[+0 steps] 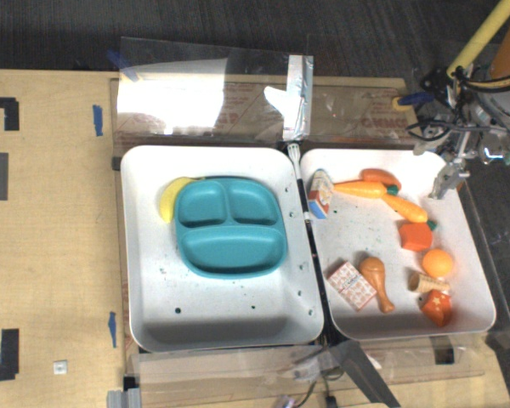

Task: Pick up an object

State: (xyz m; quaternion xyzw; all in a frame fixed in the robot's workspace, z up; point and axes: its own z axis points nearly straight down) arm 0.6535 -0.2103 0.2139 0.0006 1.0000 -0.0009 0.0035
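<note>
left bin [144, 253]: divided plate [229, 226] | right bin [476, 313]: toy food [376, 280]

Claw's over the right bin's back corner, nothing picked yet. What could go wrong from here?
1. The claw hangs by the right white bin's rim; descending here may clip it.
2. The orange toy carrots lie touching, so a grasp may drag both.
3. The round orange ball may roll away.

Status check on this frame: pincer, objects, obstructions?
Pincer over right bin's far corner, holding nothing seen. Toy carrot nearest, untouched. Nothing blocking it.
</note>
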